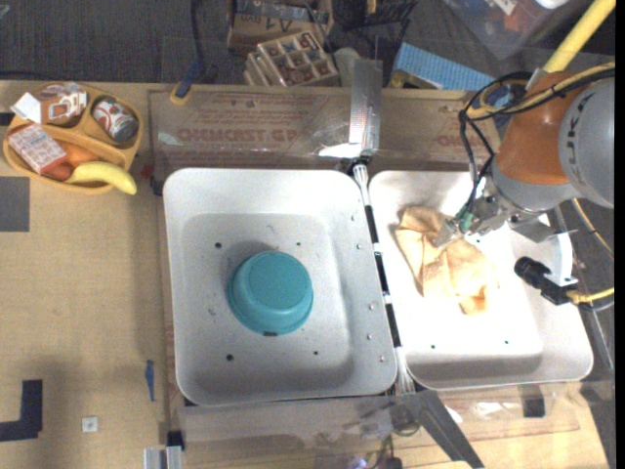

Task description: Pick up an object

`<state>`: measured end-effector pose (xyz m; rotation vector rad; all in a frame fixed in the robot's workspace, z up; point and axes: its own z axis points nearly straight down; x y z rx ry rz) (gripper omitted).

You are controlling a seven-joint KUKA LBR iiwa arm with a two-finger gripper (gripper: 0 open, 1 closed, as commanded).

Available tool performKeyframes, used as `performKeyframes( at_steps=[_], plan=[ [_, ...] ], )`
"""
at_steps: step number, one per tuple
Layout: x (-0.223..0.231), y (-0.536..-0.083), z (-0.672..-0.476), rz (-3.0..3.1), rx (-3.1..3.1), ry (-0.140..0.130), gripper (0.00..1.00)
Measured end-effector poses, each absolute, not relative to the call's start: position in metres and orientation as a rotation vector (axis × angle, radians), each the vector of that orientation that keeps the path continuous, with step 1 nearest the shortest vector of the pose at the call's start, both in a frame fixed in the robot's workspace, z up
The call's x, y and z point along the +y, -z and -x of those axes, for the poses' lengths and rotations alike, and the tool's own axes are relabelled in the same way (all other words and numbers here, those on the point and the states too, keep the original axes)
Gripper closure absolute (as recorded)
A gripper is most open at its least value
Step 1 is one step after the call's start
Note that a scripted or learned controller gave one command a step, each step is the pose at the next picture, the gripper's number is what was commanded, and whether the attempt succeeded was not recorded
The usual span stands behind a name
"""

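2 white bins side by side on the table (88,291). Left bin (195,213) has 1 teal bowl (271,291), upside down, roughly mid-bin, nothing near it. Right bin (547,350) has 1 crumpled tan cloth (444,262) lying in its upper-left part, close to the divider between the bins.

Arm (557,145) comes in from the right, orange band visible, wrist angled down toward the cloth. Claw (467,223) sits right at the cloth's upper right edge, tip looks to be touching or just above the fabric. Claw state: cannot tell, too small and blurred, partly hidden by the wrist body.

Progress: the reach looks done, the tool is down at the cloth, so the cloth is the likely target, not the bowl. Lift not done: the cloth lies flat on the bin floor, no part of it raised or bunched upward that I can see. No grasp confirmed. Left: close on the fabric, raise it clear of the bin. Judged early to mid, at the contact stage.

Risk: contact is at the edge of the cloth, so a pinch may catch only a thin fold and slip.

Off-task: yellow tray (59,154) with a banana (105,175) and toy food at top left of the table, clutter beyond the bins.
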<state>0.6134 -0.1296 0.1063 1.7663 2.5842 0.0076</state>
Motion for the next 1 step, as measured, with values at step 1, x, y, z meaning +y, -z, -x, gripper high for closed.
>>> performKeyframes(
  at_steps=[1],
  plan=[
    [-0.0296, -0.1849, -0.6123, -1.917, 2.486, -0.001, 1.00]
  ],
)
